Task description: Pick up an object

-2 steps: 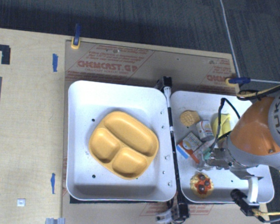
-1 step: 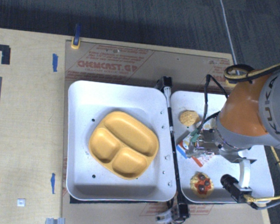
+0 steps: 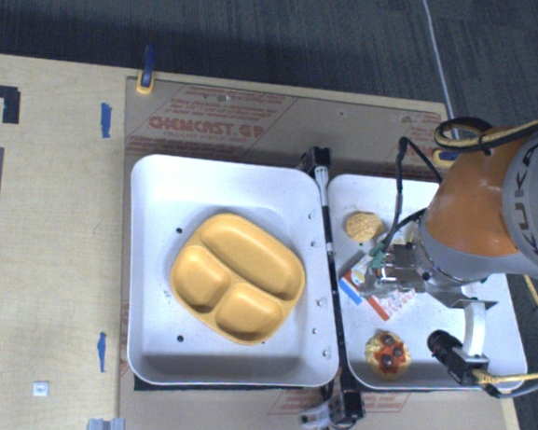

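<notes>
Two shallow white bins sit side by side on the desk (image 3: 40, 264), and the right bin (image 3: 510, 348) serves as the landmark here. The grey arm (image 3: 494, 215), with its orange band, reaches over the right bin's upper right corner and covers much of that side. Its pincer (image 3: 383, 269) hangs low over the middle of the right bin, toward the bin's left wall, right above a flat red, white and blue packet (image 3: 374, 296) that lies on the bin floor. Cables and metal parts crowd the pincer, so whether it is spread or closed, and whether it grips anything, cannot be told.

A pale, cookie-like round item (image 3: 363, 226) rests in the right bin's upper left part, just above the pincer. A small pastry with red topping (image 3: 387, 353) lies near the right bin's lower edge, below the packet and apart from it.

The left bin (image 3: 159, 190), touching the right bin's left wall, holds a yellow three-compartment tray (image 3: 235, 277).
</notes>
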`<state>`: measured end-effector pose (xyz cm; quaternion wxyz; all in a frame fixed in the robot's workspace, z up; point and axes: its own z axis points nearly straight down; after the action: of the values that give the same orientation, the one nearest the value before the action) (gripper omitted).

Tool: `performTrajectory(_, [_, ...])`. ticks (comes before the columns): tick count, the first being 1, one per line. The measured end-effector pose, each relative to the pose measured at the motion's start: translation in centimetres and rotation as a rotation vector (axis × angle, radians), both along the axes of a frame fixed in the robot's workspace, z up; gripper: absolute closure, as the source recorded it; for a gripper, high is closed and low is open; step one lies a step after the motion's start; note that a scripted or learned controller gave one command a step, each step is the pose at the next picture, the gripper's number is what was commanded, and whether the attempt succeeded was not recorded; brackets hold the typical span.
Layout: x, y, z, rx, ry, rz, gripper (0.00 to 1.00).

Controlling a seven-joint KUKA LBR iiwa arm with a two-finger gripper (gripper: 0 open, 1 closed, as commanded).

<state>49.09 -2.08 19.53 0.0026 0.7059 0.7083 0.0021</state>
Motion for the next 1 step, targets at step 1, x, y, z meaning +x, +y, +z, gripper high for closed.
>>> performTrajectory(1, [0.19,0.03,1.04,-0.001,-0.005,0.002,1.0])
